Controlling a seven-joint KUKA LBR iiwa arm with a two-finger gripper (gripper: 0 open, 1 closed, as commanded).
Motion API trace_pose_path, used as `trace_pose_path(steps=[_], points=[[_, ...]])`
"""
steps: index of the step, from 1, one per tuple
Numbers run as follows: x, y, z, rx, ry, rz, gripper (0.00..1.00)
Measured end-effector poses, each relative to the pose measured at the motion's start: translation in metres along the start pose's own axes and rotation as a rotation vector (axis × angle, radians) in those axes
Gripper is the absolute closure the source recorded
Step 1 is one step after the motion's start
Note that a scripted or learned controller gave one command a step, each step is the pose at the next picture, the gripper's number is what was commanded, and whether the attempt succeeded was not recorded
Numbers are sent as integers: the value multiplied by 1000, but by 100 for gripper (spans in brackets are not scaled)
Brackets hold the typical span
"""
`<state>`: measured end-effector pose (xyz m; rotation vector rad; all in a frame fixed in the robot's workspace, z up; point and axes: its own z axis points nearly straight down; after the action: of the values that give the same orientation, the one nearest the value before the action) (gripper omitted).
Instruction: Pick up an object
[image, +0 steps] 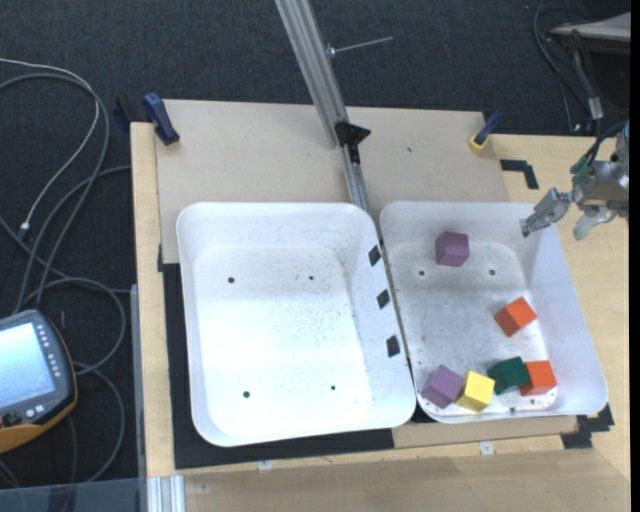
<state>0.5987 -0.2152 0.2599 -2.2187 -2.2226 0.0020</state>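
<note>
1. Nearest you, along the near rim of the right bin (585, 340), you have a cluster of four blocks: a purple block (443, 385) touching a yellow block (477, 391), then a green block (508, 374) touching an orange block (539, 376). All four lie on the bin floor.
2. A little farther in, a second orange block (515, 315) sits alone, well apart from the cluster.
3. Farther still, a second purple block (452, 248) stands alone near the bin's far wall.
4. The left bin (190, 240) lies beside the right one on the desk (260, 150).
5. Farthest, at the right bin's far right corner, the claw (563, 213) hovers above the rim with its fingers spread apart and nothing between them.
6. Your progress, as I judge it: nothing is picked yet. You have still to choose a block, descend, close on it and lift.
</note>
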Motion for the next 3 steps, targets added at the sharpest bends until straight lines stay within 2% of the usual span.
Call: trace_pose_path(steps=[1, 2, 3], points=[[18, -39, 143, 4, 2, 2, 0], [37, -61, 160, -2, 0, 2, 0], [60, -113, 161, 4, 4, 2, 0]])
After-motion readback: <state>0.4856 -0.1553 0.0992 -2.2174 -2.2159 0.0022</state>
